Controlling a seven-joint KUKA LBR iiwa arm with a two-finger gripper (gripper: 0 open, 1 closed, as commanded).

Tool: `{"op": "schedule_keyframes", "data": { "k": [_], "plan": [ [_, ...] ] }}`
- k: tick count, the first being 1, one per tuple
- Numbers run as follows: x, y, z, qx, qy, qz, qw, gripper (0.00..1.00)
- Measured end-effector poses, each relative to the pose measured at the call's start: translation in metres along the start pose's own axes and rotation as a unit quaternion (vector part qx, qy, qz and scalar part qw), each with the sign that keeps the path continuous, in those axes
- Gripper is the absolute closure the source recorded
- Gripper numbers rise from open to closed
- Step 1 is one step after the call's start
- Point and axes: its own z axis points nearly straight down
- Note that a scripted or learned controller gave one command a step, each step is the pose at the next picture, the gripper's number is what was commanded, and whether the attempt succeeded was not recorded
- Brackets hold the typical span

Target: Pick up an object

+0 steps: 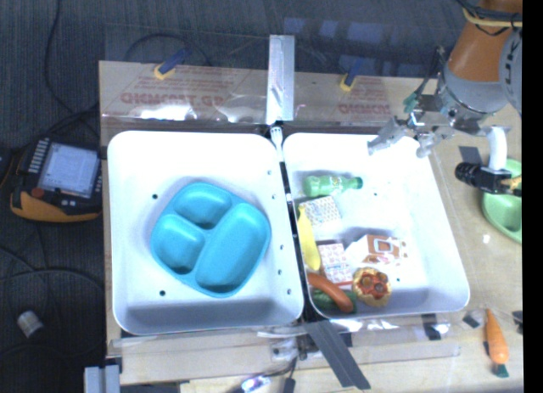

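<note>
Arm (pixel 484 39) sits at the upper right, tool (pixel 399 134) hovering over the far right corner of the right bin (pixel 441 213). Can't tell whether the tool is open or closed, too small and foreshortened; nothing visibly held.

Candidate objects all lie in the right bin, crowded toward its left wall and near edge: green bottle (pixel 333 183) lying on its side up top, a patterned packet (pixel 321 210) just below it, yellow banana-like piece (pixel 305 238) along the divider, white carton (pixel 382 251), round pizza-like toy (pixel 371 285), orange-red carrot-like piece (pixel 329 289) at the near corner. Left bin (pixel 127 213) carries a blue sectioned tray (pixel 210 236), not a sensible target.

Step in hand looks like the approach, before any descent. Best pick is probably the green bottle: nearest the tool, with bare bin floor on its right, apart from the pile. Align the grasp across the bottle's short axis, come straight down centred on the body, not the cap end. Risk: the round body rolls away, or the tool clips the packet beside it. The near cluster touches and overlaps, so a grab there likely slips or drags neighbours.
</note>
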Motion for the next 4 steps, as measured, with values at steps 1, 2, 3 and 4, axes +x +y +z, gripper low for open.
{"op": "schedule_keyframes", "data": {
  "k": [1,2,3,4],
  "plan": [
    [0.004,0.03,0.048,0.0,-0.002,-0.074,0.9973,0.0],
    [-0.017,-0.054,0.141,-0.005,-0.002,-0.153,0.9882,0.0],
    [-0.014,-0.153,0.099,0.0,0.0,-0.123,0.9924,0.0],
    [-0.042,-0.113,0.063,-0.001,0.001,-0.125,0.9921,0.0]
  ]
}}
